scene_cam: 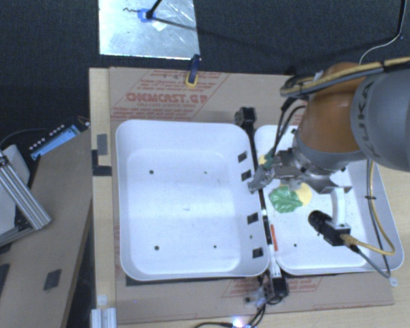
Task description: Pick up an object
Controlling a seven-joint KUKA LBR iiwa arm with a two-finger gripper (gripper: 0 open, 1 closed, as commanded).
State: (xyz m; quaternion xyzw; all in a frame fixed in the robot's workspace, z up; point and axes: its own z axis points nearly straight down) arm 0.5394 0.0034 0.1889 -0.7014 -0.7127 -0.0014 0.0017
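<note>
My gripper (265,178) hangs low over the left side of the right bin (369,244), close to the divider between the two bins. Just right of and below it lies a crumpled green object (283,199), with a yellow object (305,195) touching its right side. A small yellow-green piece (265,160) peeks out beside the wrist, just above the gripper. The arm's grey and orange body (335,125) hides the upper part of the right bin. Nothing can be seen held.
The left bin (133,142) stands beside the right one, with black clips (247,176) along their shared edge. A black fitting with a yellow cable (331,229) hangs from the arm over the right bin. A shiny metal sheet (147,19) lies behind the bench.
</note>
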